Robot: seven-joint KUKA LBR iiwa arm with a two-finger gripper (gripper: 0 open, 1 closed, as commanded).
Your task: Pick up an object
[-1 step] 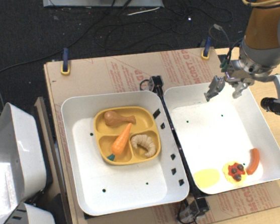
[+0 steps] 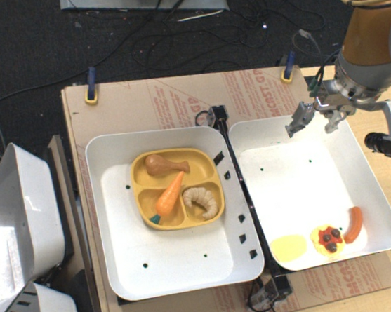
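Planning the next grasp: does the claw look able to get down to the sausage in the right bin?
Probably yes. The claw hangs over the right bin's far edge, and the sausage lies uncovered near the front corner, apart from the pizza slice.

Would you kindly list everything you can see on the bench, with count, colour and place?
bins: two, white, side by side on the board
divided plate: one, yellow, in the left bin
drumstick: one, brown, top compartment of the plate
carrot: one, orange, lying from the lower left compartment across the divider
shrimp: one, pale beige, lower right compartment
flat disc: one, yellow, near front edge of the right bin
small round piece: one, red and yellow with dark spots, right of the disc
sausage: one, orange-red, front right corner of the right bin
clamps: two, yellow, at the board's back edge
arm: one, grey with orange band, at right
claw: one, grey, over the right bin's back edge, holding nothing
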